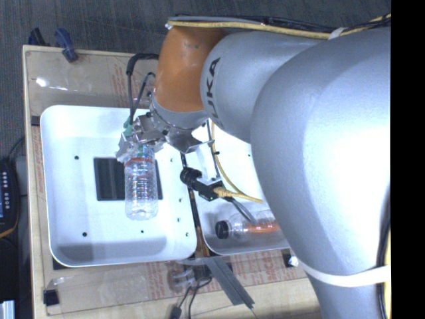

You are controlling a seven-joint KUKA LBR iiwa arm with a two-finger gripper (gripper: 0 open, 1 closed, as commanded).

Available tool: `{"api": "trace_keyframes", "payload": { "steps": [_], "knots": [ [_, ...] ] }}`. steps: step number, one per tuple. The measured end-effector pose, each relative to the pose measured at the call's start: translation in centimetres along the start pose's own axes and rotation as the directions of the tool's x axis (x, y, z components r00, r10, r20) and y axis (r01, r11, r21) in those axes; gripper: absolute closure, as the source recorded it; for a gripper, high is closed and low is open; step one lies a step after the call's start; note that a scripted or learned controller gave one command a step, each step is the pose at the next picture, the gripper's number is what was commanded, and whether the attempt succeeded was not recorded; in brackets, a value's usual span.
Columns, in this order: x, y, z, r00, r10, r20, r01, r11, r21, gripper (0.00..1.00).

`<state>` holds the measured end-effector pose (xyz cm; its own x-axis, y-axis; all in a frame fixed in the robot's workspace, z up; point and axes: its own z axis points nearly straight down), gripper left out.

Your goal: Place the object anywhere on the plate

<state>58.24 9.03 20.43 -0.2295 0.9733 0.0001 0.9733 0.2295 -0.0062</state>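
A clear plastic water bottle [141, 186] with a ribbed body lies lengthwise in the left bin [66, 131], its base toward the front. Its neck end is up between the fingers of my gripper [135, 141], which is shut on it just below the orange wrist band. The plate [107, 178] is a flat dark rectangle on the left bin's floor. The bottle's body covers the plate's right edge; whether it rests on the plate or hangs just above it I cannot tell.
The right bin [219, 244] holds a clear bottle with orange contents and a dark cap [247, 229]. A black and yellow cable [212, 190] hangs over the divider between the bins. The arm's large grey body covers most of the right bin.
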Motion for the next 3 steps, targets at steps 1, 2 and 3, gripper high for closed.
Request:
{"api": "trace_keyframes", "payload": {
  "steps": [1, 2, 3],
  "knots": [
    [7.7, -0.1, 6.2, 1.000, -0.001, 0.002, 0.001, 1.000, 0.000, 1.00],
    [-0.2, -4.0, 0.9, 0.979, -0.203, 0.000, 0.203, 0.979, -0.002, 1.00],
    [-4.5, -1.8, -2.3, 0.970, -0.243, 0.002, 0.243, 0.970, -0.005, 1.00]
  ]
}}
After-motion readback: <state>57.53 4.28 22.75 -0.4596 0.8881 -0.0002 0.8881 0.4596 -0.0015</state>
